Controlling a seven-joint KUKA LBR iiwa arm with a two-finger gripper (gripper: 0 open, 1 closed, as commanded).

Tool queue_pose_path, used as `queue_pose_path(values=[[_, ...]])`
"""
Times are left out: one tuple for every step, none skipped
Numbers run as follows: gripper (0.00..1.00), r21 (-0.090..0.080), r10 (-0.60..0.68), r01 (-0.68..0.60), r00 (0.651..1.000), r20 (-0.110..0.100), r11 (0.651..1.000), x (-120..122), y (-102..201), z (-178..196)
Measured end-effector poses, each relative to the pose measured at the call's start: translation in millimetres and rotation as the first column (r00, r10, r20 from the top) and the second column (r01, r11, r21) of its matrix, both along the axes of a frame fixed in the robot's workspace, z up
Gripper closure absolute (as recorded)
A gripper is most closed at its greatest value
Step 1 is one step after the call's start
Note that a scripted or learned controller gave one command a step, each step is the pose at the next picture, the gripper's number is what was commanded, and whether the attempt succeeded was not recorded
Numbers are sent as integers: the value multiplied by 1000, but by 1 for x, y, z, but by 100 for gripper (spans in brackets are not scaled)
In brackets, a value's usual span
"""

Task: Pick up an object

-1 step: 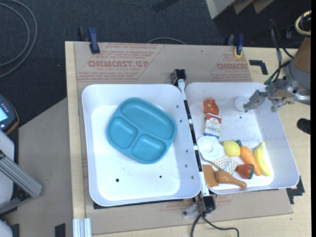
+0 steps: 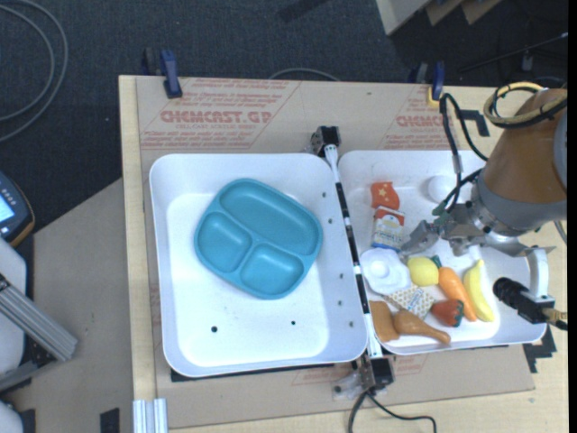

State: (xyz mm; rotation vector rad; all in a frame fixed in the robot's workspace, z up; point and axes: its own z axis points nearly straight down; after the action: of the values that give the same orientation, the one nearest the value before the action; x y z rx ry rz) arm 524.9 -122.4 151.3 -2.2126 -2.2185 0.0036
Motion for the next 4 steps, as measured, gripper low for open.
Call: queue_pose_path(values=[[0, -2, -6, 6, 1000, 12, 1000, -9, -7, -67], [100, -7, -4, 4, 1000, 18, 1000, -7, -8, -54], [0, -6, -4, 4, 1000, 17, 1000, -8, -8, -54], [0, -4, -8, 8, 1000, 12, 1000, -45, -20, -66]])
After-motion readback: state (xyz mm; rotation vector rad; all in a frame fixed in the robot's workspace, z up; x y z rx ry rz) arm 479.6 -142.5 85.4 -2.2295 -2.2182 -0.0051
